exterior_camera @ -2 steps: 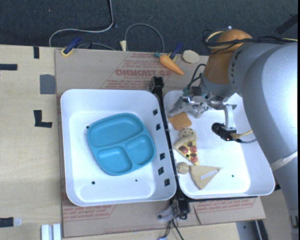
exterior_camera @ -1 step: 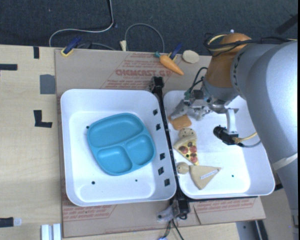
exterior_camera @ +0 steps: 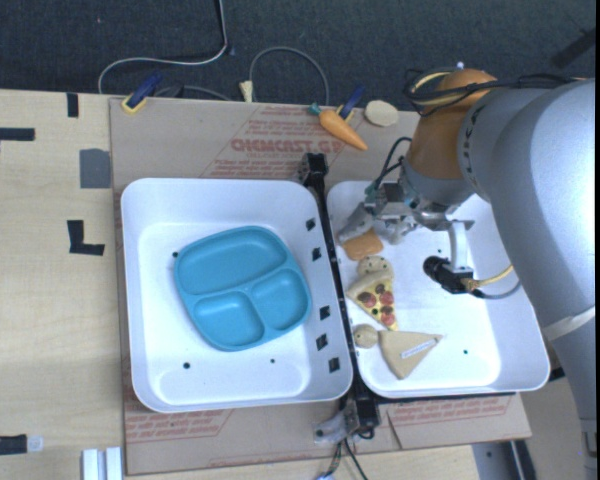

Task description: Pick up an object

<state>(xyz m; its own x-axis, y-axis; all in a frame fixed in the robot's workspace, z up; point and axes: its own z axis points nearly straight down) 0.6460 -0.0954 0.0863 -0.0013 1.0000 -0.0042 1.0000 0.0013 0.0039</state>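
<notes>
White plastic makes both bins on my bench. From the left, I see first the left bin [exterior_camera: 140, 298], and in it lies a blue divided plate [exterior_camera: 242, 286] with three compartments, near the middle. Just to the right comes the right bin [exterior_camera: 510, 353], where the small food toys lie along its left side: a brown bread-like piece [exterior_camera: 361, 244] at the far end, then a pizza slice [exterior_camera: 373, 295] with red dots, a small round beige piece [exterior_camera: 365, 337], and a tan wedge [exterior_camera: 408, 352] at the near side. Above the brown piece I see the gripper [exterior_camera: 382, 218], low in the bin and very close to that piece, maybe touching it. I cannot tell how its fingers stand, because the wrist hides them. Behind the bins, on the cardboard, a toy carrot [exterior_camera: 341, 129] and a pale round thing [exterior_camera: 382, 114] lie outside. By my judgement the task is not done: nothing is lifted, every toy rests on the bin floor. The grasp and the lift are left.
</notes>
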